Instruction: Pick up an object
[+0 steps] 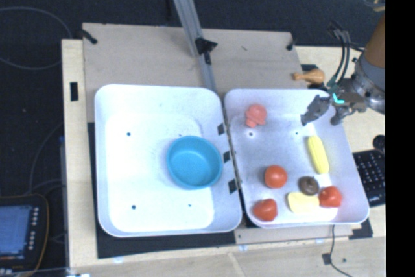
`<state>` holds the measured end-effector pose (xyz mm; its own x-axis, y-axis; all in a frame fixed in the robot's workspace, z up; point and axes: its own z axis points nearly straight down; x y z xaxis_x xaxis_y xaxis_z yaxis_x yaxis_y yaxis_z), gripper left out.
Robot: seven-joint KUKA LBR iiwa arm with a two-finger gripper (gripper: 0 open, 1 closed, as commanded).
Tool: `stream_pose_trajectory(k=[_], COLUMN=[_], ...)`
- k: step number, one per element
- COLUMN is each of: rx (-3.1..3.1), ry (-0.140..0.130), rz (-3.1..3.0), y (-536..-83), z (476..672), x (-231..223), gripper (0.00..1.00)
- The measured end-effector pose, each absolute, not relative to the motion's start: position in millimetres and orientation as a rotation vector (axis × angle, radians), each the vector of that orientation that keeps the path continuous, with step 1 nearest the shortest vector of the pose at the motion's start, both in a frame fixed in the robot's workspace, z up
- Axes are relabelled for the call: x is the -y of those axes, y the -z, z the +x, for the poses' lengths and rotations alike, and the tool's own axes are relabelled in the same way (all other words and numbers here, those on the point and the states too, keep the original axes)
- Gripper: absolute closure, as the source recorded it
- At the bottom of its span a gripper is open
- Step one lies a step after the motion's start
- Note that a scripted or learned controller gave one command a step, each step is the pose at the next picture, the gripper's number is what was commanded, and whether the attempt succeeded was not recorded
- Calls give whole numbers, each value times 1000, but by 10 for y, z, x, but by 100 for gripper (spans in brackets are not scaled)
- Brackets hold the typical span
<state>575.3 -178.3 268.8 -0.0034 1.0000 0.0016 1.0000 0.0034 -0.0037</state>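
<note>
My gripper [322, 115] hangs over the upper right part of the right bin [285, 100], its two dark fingers spread open with nothing between them. Just below it lies a yellow corn-like piece [317, 153]. A pink object [255, 115] sits at the bin's upper left. Lower down are a red tomato-like ball [275, 176], a second red piece [265, 209], a third red piece [331, 196], a brown round item [308, 185] and a pale yellow piece [302, 203].
The left bin [130, 107] holds a blue bowl [194, 162]. A grey metal pole [185, 3] slants down to the gap between the bins. A small orange object [308, 76] lies on the bench behind the right bin. A keyboard [371, 175] sits at the right.
</note>
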Motion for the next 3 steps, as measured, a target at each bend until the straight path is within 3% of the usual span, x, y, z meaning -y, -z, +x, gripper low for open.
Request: stream_pose_trajectory(k=[1,3], rx=[2226,2219], ry=[3,-9], rz=[-2218,-2220], y=[-2718,-1600], z=[5762,5805], x=[1784,1707], gripper=[0,0])
